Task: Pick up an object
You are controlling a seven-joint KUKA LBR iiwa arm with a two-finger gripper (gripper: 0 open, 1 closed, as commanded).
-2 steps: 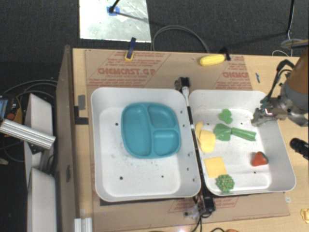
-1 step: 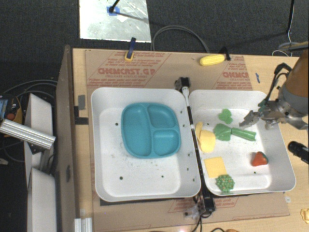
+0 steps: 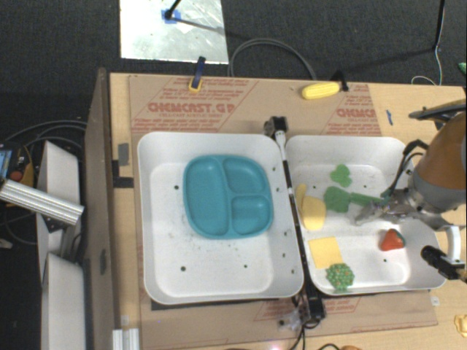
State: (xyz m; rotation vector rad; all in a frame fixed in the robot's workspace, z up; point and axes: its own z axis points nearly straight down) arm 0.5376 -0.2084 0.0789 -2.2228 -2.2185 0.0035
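Reaching in from the right over the right bin [image 3: 394,152], with the claw [image 3: 365,214] hanging low just beside a green leafy toy [image 3: 340,197]; cannot tell whether spread or pressed together. Lying in that same bin: a small green piece [image 3: 340,173], a pale yellow lump [image 3: 314,213], a yellow square block [image 3: 325,252], a green broccoli toy [image 3: 339,275], and a red strawberry toy [image 3: 392,240]. Sitting in the left bin [image 3: 157,217]: a teal divided plate [image 3: 227,196].
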